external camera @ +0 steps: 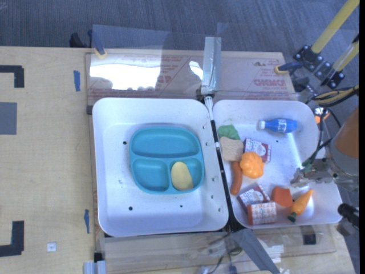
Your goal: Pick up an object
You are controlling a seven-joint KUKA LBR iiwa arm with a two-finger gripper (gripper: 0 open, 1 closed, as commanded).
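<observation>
Two shallow white bins stand side by side on the bench; the left bin [108, 170] holds a blue divided tray [165, 158], and a yellow potato-like piece [181, 176] lies in the lower right compartment of this tray; the other compartments of the tray show only blue.

The right bin [288, 110] holds all the other things; a blue bottle [278, 125] with a white cap lies on its side near the far wall; a green leaf-like piece [229, 132] lies at the left side, and a tan slice of bread [231, 148] lies just below it, touching it; a small red and white carton [256, 148] is beside the bread; an orange round fruit [251, 165] lies under the carton, and a long orange-red sausage [236, 177] lies at the left of this fruit, close to the bin wall; nearer to the camera there are a small red and white packet [254, 196], a red can [262, 213] lying on its side, a red block [281, 196] and a carrot [301, 202] with a green end.

The gripper [301, 174] is low over the right side of the right bin, just above the carrot and the red block; its fingers are thin and dark against the cables, and I cannot tell if they are apart or together; no thing is visible between them.
</observation>
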